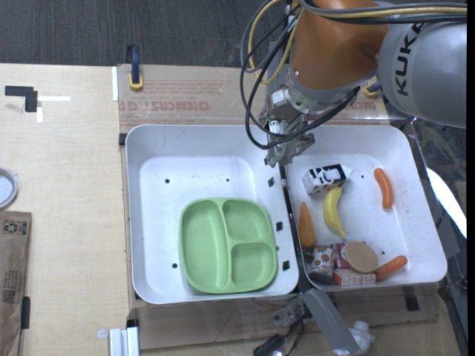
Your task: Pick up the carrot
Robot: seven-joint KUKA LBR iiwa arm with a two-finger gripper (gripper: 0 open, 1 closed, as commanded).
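Note:
The carrot [306,225] is a short orange tapered piece. It lies lengthwise against the left wall of the right bin [415,199], just left of a yellow banana [333,211]. My gripper [285,148] hangs under the orange wrist band, over the seam between the two bins near their back. It is well behind the carrot and apart from it, with nothing visibly held.
The right bin also holds a black-and-white box [326,178], two orange-red sausage-like pieces [383,188] [391,267], a round brown disc [361,256] and a printed packet [329,261]. A green divided plate [227,245] sits in the left bin [148,199].

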